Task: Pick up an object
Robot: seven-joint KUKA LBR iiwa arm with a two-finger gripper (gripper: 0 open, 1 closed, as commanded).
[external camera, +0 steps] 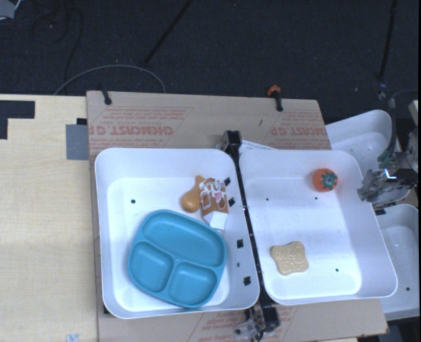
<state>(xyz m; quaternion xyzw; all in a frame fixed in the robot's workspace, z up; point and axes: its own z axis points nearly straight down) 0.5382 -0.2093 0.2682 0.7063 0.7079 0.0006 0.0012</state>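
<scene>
Tomato toy (324, 179) is sitting untouched in the right bin's (352, 291) far corner, beige cookie (289, 258) lying nearer. Pincer (382, 184) is hovering just outside the rim, carrying nothing; picking is not yet begun.

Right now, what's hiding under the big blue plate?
The blue plate lies flat in the left bin. Its top edge covers part of a small white piece beside the brown toy. Anything else beneath it is hidden.

Gripper (385, 185) at far right of view, arm mostly cut off by frame edge, fingers indistinct
</scene>
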